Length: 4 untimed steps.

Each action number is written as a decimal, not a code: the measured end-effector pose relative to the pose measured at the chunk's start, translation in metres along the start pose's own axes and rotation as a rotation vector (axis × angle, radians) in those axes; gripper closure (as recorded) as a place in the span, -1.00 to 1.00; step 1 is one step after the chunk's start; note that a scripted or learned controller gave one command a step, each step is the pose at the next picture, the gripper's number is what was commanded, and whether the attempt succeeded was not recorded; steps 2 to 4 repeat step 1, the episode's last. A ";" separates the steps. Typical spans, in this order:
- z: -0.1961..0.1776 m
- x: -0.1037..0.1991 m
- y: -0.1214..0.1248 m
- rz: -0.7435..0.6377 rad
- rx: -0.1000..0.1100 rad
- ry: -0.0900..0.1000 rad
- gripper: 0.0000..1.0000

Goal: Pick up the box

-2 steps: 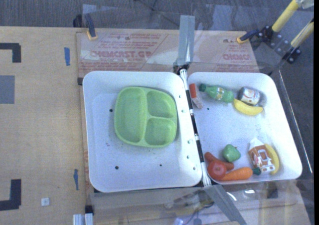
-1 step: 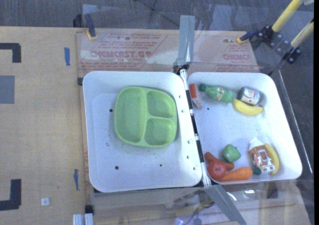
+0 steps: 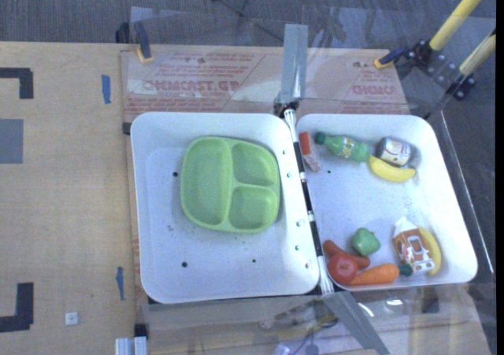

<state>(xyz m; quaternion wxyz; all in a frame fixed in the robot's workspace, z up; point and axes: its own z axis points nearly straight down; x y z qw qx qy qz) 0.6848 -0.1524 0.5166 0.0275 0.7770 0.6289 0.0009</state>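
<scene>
A small orange-and-white carton box (image 3: 409,249) lies in the right bin (image 3: 354,196) near its front right corner, tilted, with a yellow banana (image 3: 431,247) touching its right side. A second, smaller red-and-white box (image 3: 309,153) lies flat against the right bin's left wall, near the back.
The right bin also holds a green bottle (image 3: 344,146), a can (image 3: 394,150), another banana (image 3: 391,171), a green pepper (image 3: 365,241), a red vegetable (image 3: 342,267) and a carrot (image 3: 377,274). A green divided plate (image 3: 231,183) sits in the left bin (image 3: 157,251).
</scene>
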 end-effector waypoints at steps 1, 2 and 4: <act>0.145 -0.062 -0.105 -0.041 0.044 0.033 -1.00; 0.145 -0.062 -0.105 -0.041 0.044 0.033 -1.00; 0.145 -0.062 -0.105 -0.041 0.044 0.033 -1.00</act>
